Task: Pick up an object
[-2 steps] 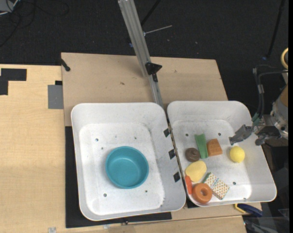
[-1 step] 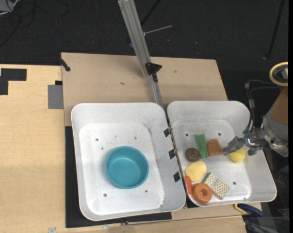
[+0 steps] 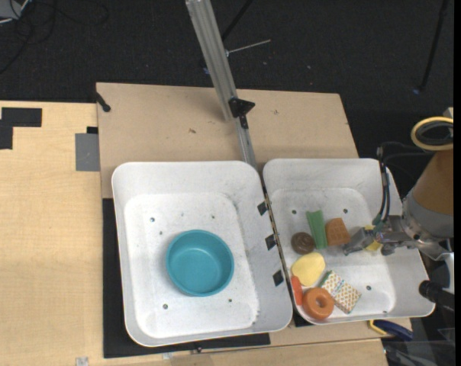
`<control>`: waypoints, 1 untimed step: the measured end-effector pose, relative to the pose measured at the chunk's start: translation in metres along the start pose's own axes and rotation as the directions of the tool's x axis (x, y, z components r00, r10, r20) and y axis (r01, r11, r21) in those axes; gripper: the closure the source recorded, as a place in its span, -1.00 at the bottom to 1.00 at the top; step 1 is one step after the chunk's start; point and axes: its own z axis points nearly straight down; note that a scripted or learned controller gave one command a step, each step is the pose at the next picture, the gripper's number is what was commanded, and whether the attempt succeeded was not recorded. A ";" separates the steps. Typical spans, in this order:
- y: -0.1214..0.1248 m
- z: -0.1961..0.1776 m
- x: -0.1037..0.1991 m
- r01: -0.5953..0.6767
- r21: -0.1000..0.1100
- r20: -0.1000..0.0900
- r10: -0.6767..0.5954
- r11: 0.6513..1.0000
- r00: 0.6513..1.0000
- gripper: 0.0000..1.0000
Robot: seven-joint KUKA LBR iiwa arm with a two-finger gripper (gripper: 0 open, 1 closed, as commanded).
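Note:
My gripper (image 3: 362, 242) hangs low over the right bin (image 3: 383, 288), near its right side, with the arm reaching in from the right. Just left of the gripper lies a brown block (image 3: 337, 232), close to its tip; whether they touch I cannot tell. A green block (image 3: 316, 224) stands beside the brown one. A dark brown ball (image 3: 303, 242) lies left of them. Below are a yellow rounded object (image 3: 308, 268), an orange ring (image 3: 318, 303), a checkered piece (image 3: 342, 292) and a small red thing (image 3: 297, 287).
The left bin (image 3: 139, 197) holds a teal bowl (image 3: 200, 261). A metal rail (image 3: 215, 52) slants up from between the bins at the back. The bins' shared walls (image 3: 265, 235) run down the middle with black clips.

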 end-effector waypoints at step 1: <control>0.001 -0.012 -0.001 -0.001 -0.004 0.001 0.001 1.000 1.000 1.00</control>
